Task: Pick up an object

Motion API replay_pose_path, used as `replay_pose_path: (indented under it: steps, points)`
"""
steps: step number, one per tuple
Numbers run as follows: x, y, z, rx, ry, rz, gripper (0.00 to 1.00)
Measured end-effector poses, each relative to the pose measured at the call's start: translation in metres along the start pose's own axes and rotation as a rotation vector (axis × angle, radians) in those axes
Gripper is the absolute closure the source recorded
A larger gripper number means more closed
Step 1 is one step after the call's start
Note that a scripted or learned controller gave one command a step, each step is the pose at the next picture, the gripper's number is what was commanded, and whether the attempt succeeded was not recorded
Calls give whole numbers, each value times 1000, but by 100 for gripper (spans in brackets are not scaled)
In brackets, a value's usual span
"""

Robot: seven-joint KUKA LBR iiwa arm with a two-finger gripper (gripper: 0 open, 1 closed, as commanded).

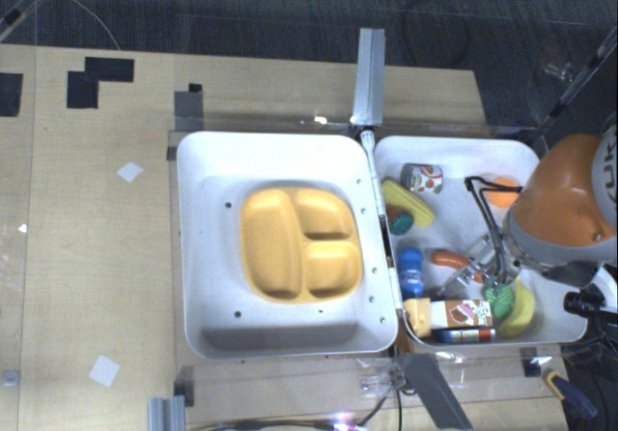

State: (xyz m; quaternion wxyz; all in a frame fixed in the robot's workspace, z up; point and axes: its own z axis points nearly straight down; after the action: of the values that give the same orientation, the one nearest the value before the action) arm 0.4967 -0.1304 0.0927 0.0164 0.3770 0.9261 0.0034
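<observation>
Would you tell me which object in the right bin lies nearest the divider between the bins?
The blue bottle; the corn cob and can sit farther right.

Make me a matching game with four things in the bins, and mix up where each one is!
Things:
1. yellow tray
2. small can
3. blue bottle
4. flat box

Places:
A. along the near edge of the right bin
B. far end of the right bin, near the corner
C. in the middle of the left bin
D. right bin, close to the wall between the bins

Pairs: 1-C, 2-B, 3-D, 4-A
</observation>
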Motion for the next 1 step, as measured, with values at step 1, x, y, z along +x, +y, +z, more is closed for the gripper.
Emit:
replay_pose_path:
  steps: [1]
  points:
    - [-53, -8, 3, 13, 16, 64, 0]
